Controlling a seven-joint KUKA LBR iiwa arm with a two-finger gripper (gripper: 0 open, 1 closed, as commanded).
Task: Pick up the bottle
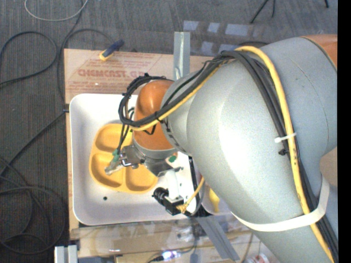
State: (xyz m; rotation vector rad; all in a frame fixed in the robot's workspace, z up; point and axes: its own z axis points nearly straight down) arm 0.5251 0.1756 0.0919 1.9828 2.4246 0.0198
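Observation:
My gripper [115, 166] hangs low over the left white bin [82, 201], just above a yellow divided plate [104, 147] lying in it. The orange wrist band [151, 119] sits right above the gripper and covers the plate's right part. A small green piece [171, 159] shows beside the wrist. The big grey arm [252, 147] hides the right bin and whatever lies in it.
A cardboard sheet [109, 73] lies behind the left bin, with a small yellow and blue object [111, 49] on its far edge. Black cables [33, 53] trail over the floor at left. A black part [167, 199] of the arm juts out near the bin's front.

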